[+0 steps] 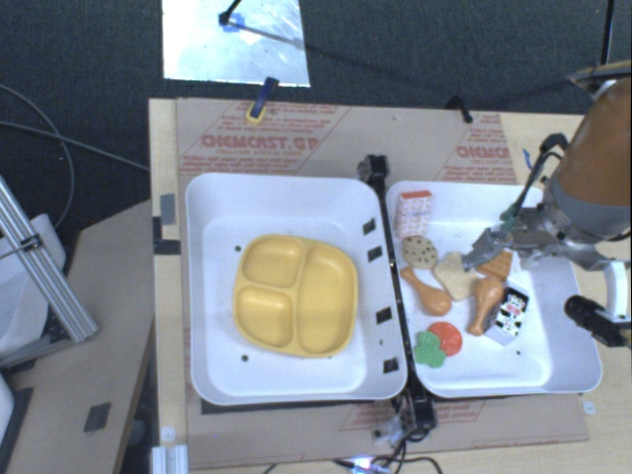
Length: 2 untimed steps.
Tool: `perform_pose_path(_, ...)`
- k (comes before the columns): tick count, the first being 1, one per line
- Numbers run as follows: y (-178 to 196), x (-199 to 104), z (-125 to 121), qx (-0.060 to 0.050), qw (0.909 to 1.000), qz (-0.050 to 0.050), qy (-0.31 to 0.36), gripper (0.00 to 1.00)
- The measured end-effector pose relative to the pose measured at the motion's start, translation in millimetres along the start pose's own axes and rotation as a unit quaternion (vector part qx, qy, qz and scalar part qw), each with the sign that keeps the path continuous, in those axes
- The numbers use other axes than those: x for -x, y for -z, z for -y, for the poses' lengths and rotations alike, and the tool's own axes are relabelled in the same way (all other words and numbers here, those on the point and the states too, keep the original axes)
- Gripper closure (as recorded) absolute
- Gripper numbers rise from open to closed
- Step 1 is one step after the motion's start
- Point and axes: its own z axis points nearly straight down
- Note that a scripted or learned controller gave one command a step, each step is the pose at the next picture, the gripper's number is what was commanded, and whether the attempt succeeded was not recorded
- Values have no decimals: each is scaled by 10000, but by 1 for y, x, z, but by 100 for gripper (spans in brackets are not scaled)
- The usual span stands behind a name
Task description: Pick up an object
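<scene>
- Toy food is what's up for grabs, all piled in the right bin [568,363]: a pale bread-ish piece [454,276], two chicken drumsticks [427,290] [485,304], a chocolate chip cookie [419,252], a red-and-white carton [415,211], a tomato slice with some greens [436,343], and a small black-and-white box [510,315].
- Claw [484,249] hangs over the middle of that pile. The bread piece sits just down-left of its tip, and the orange drumstick lies right below, long axis running top to bottom with a slight slant.
- Can't tell if the claw is open or closed from up here, and nothing visibly sits between its tips.
- Left bin [212,363] has a yellow divided plate [295,294]. Both bins rest on a cardboard-covered surface [296,136], with dark carpet behind.
</scene>
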Motion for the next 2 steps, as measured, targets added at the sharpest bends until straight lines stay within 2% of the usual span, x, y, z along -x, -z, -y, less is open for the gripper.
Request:
perform_pose_path(1,-30,-15,45,-24,10000,-8,-10,0)
perform_pose_path(2,-48,-84,24,-8,10000,-15,41,0)
